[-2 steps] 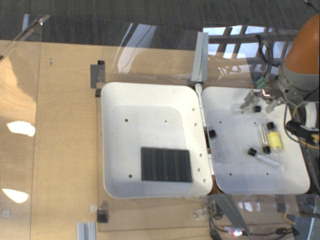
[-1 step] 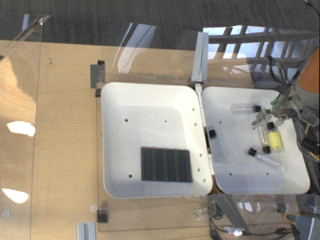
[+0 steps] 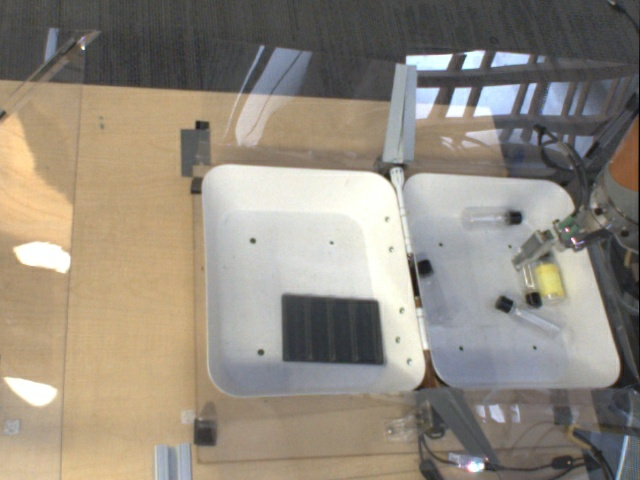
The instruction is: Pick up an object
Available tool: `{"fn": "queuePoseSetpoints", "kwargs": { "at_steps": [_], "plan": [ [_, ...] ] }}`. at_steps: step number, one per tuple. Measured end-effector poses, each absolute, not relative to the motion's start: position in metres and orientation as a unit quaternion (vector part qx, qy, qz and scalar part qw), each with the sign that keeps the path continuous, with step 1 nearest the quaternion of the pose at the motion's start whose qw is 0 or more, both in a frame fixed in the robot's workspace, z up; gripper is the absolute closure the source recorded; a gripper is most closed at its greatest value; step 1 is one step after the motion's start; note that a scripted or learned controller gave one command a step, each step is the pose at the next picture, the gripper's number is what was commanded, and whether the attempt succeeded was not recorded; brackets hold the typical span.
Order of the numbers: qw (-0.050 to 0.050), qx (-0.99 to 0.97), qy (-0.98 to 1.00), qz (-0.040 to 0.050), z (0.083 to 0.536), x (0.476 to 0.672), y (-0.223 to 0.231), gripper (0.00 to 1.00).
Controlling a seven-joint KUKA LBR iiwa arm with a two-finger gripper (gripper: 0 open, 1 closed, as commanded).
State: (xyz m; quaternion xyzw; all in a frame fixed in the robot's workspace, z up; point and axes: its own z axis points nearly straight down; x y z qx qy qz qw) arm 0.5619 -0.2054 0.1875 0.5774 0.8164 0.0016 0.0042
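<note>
I see the metal two-finger gripper (image 3: 535,249) over the right white plastic bin (image 3: 600,368), hovering just above a small yellow-filled vial (image 3: 547,282) — whether it is spread or pressed together I cannot tell. From the gripper the vial lies slightly toward the bin's near edge, long axis roughly near-to-far, so my guess is a short descent.

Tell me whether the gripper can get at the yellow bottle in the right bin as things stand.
Probably yes. The gripper hangs just above the yellow bottle in the right bin, and nothing lies across the bottle. A clear vial lies close below it and could crowd one side.
</note>
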Motion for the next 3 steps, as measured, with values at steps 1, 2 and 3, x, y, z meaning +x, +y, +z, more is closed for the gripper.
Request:
{"fn": "queuePoseSetpoints", "kwargs": {
  "at_steps": [1, 2, 3],
  "plan": [
    [0.005, 0.49, 0.872, 0.0012, 0.202, 0.541, -0.205, 0.0],
    [0.026, 0.448, 0.894, 0.0036, 0.118, 0.586, -0.209, 0.0],
    [0.009, 0.273, 0.962, 0.0004, 0.091, 0.575, -0.204, 0.0]
  ]
}}
